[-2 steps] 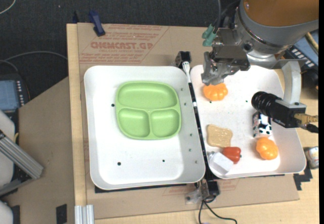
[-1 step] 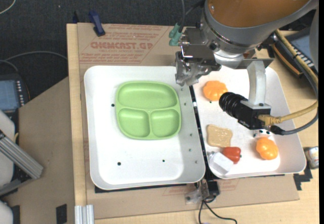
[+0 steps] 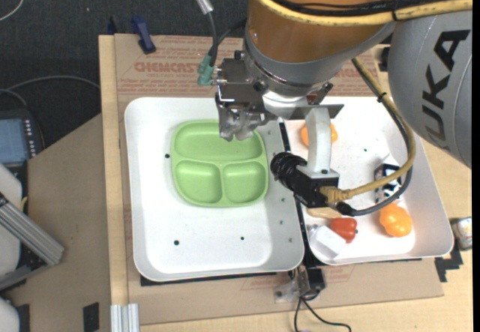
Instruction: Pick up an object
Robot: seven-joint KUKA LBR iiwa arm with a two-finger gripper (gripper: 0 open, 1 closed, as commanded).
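Gripper (image 3: 238,130) hangs over the far compartment of a green divided plate (image 3: 220,163) in the left bin (image 3: 150,195), its tips at or just above the plate's surface. Whether it is spread or pressed together I cannot tell, and nothing shows between its tips. To its right, in the right bin (image 3: 431,195), lie an orange pepper (image 3: 395,221), a red piece (image 3: 344,228) on a white item, and another orange thing (image 3: 309,133) partly hidden behind the arm's white bracket. All are well apart from the gripper.
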